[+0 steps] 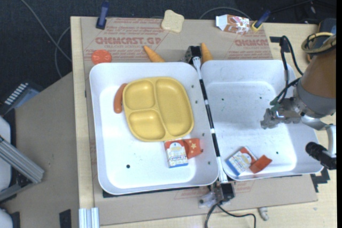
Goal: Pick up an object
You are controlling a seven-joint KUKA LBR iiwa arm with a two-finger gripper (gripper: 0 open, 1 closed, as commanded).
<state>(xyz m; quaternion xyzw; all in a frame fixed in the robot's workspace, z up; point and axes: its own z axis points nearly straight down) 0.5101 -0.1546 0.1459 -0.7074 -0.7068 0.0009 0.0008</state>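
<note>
Two bins: side by side on the counter (133,34).
Left bin (107,157): yellow divided plate (158,108); red sausage (118,99) touching its left edge; small carton (177,154) below it.
Right bin (240,88): blue-and-white packet (240,161) near the front edge (red piece (260,164) beside it).
Gripper (272,117): over the right bin, well apart from the packet.
Fingers: spread could not be told.

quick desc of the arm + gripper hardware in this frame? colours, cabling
The arm enters from the view's right: a rounded orange-brown band above a grey wrist section. The grey metal gripper is small and angular. Black cables loop along the arm from above, and a yellowish coiled cable sits near its top. No markings are legible.
</note>
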